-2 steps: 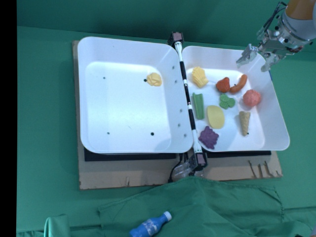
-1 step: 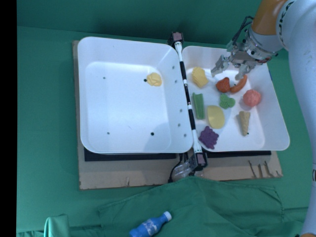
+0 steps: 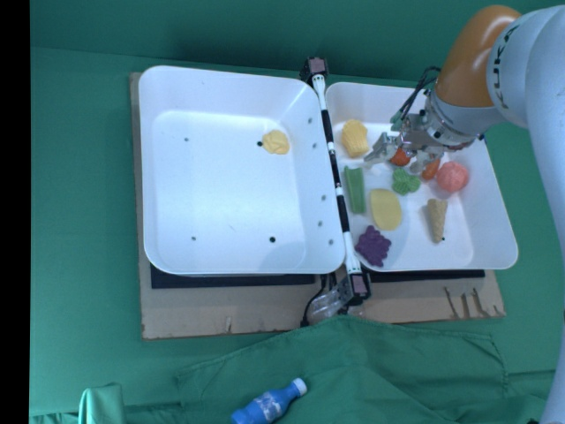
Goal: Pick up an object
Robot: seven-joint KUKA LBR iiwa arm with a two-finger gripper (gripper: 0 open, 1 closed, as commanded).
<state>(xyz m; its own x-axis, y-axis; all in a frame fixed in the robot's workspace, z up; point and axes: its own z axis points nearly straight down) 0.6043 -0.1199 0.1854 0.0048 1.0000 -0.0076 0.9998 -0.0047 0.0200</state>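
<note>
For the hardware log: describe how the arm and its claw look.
The arm is light grey and rounded, with dark lettering on its side and an orange band above the wrist. Thin dark cables loop beside the wrist. The claw is small, metallic grey.

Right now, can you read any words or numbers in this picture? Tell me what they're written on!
"KUK" – dark letters on the grey arm, cut off at the picture's edge, so the word may run on.
The blue bottle on the green cloth has a label, but it is too small and blurred to read.
Nothing else carries writing that I can make out.
</note>
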